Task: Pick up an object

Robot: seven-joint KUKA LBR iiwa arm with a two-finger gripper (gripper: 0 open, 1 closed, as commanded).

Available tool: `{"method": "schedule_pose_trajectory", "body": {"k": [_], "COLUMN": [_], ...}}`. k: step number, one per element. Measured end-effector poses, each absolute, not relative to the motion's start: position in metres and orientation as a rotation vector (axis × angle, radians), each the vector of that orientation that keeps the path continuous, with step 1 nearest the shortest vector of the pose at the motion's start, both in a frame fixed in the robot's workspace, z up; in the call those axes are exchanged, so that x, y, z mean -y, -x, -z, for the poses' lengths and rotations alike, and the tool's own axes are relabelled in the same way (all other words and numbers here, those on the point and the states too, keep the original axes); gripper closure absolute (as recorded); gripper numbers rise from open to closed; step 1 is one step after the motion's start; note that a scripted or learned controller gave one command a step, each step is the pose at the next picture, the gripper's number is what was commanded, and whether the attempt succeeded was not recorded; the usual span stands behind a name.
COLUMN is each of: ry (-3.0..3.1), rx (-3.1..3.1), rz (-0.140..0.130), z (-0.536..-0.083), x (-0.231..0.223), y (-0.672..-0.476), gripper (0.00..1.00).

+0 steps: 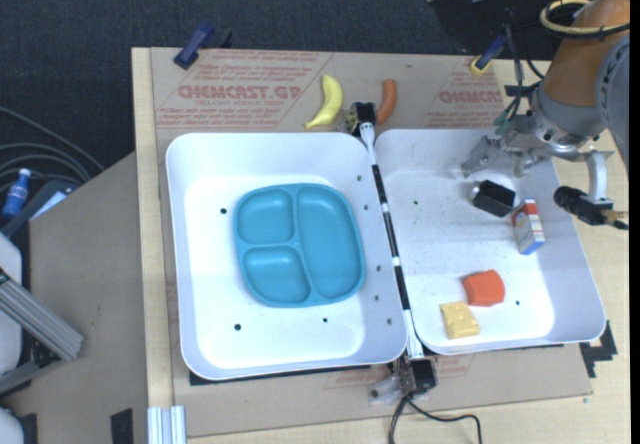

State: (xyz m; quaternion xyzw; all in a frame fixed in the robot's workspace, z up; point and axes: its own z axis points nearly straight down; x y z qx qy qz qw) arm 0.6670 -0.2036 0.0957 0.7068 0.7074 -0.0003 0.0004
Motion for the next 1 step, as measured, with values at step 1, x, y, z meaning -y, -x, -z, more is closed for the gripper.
{"method": "schedule_pose_trajectory", "body": {"k": [1], "ry": [-2.224], "rx": [-2.230], "rz": [-0.006], "z": [-0.0867], "x": [0.2092], "y": [-0.6679], "gripper": [0.00]}}
